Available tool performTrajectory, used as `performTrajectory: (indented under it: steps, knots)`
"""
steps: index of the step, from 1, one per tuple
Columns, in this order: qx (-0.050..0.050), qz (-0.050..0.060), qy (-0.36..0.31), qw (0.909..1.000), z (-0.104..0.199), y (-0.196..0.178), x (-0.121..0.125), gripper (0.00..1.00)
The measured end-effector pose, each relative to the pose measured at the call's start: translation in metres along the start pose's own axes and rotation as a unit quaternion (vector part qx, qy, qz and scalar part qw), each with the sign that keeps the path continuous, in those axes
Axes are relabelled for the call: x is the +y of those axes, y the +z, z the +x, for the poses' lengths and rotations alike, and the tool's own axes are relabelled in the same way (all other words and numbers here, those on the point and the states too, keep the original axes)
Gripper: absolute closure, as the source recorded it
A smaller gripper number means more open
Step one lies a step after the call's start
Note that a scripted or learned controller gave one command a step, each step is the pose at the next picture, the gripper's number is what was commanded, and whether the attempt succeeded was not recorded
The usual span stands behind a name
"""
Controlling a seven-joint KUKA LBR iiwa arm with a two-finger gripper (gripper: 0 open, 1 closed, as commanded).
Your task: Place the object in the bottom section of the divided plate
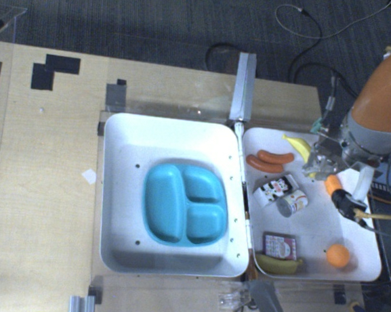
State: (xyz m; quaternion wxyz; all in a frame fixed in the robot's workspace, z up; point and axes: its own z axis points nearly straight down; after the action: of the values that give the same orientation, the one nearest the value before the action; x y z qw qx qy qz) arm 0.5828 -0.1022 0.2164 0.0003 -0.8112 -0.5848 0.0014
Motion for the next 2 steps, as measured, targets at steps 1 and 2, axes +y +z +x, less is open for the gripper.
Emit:
performTrajectory:
  steps: [1,2]
  knots:
    - [0.0,-0.002,-0.1,0.995,-0.015,-0.084,-0.002,1.0]
    - [0.001,0.0,-0.117,0.9931,0.074,0.029,-0.065,1.0]
